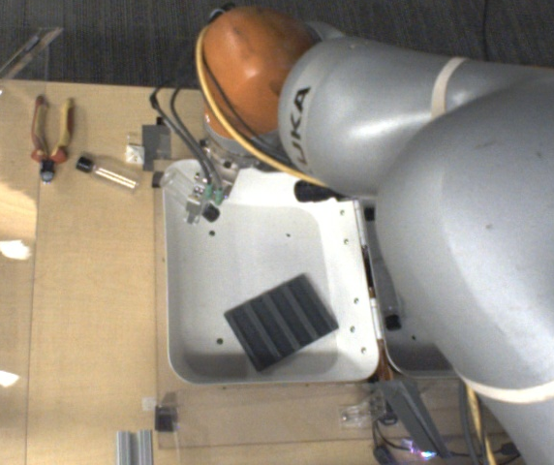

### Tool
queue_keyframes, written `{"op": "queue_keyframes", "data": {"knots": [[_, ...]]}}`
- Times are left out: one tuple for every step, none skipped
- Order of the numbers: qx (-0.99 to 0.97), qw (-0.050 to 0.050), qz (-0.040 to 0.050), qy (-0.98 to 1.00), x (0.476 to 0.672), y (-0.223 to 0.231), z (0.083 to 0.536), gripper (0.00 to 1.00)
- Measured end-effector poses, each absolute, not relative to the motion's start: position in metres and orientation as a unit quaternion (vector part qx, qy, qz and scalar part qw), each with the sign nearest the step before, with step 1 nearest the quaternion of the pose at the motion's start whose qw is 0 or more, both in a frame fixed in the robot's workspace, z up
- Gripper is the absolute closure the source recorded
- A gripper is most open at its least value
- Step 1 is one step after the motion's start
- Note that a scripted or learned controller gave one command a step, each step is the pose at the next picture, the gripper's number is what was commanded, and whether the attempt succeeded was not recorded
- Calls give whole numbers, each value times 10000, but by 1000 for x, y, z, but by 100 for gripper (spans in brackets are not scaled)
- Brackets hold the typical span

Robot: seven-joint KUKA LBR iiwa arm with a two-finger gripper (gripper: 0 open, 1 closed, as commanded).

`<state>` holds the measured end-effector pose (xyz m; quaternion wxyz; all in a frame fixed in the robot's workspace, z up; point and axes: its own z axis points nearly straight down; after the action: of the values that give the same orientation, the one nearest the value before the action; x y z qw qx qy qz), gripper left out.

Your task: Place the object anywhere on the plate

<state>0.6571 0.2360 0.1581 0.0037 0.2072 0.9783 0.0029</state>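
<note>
i read "kuka" on the arm; gripper at the bin's eleven o'clock corner, grip state unclear; ridged plate at six.

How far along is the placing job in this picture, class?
Done: nothing visibly placed. In hand: the pincer hangs over the white bin's upper left corner, with no object seen between its fingers. Left: the dark ribbed rectangular plate lies bare, awaiting the object.

The grey arm reaches in from the right, its hand hanging low.
</note>
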Motion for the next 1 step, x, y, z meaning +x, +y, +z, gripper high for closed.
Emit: {"op": "queue_keyframes", "data": {"knots": [[640, 46, 26, 9979, 660, 236, 251, 100]]}}
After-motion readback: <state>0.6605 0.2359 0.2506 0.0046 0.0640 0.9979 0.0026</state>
